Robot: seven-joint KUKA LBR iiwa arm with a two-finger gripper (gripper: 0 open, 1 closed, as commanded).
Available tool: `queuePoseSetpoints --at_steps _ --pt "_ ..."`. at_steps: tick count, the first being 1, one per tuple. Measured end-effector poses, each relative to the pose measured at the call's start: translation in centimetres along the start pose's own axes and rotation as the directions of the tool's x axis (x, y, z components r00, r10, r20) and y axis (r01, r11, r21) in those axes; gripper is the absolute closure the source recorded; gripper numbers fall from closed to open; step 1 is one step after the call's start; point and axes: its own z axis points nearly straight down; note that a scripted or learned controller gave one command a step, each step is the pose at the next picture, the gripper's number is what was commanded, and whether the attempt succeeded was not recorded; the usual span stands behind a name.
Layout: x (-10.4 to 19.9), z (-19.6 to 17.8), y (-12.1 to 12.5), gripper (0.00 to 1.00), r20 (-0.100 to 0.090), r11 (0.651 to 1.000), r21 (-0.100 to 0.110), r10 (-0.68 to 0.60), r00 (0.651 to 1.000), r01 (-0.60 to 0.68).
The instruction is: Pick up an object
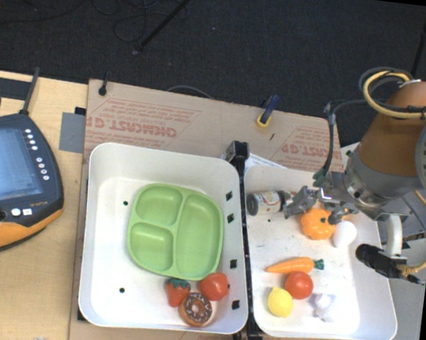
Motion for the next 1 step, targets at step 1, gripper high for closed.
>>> queuePoseSetpoints --at_steps 1 --pt "0.23 6.46 0.02 0.0 -0.001 1.0 0.001 0.0 1.0 0.0"
